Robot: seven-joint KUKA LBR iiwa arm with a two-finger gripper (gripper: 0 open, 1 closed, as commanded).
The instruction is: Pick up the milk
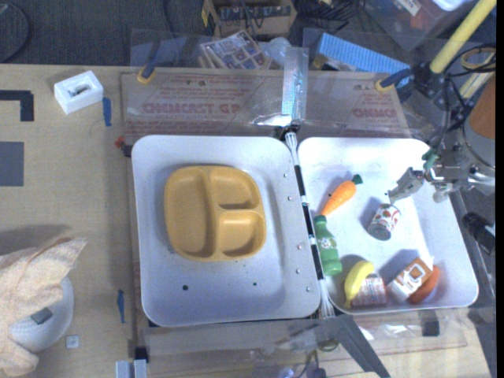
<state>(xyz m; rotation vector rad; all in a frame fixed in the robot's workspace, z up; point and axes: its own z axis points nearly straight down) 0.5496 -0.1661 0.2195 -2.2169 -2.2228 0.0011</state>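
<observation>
Just below the end effector (411,183) — milk (383,220).

The two bins (150,235) look like smooth, matt white plastic. In the left one, the yellow divided tray (214,211) is plastic with a dull sheen. Right of that tray, the green bottle (326,246) looks glossy. Left of it, the desk (55,179) is pale matt wood, bearing crumpled cloth (35,266).
</observation>
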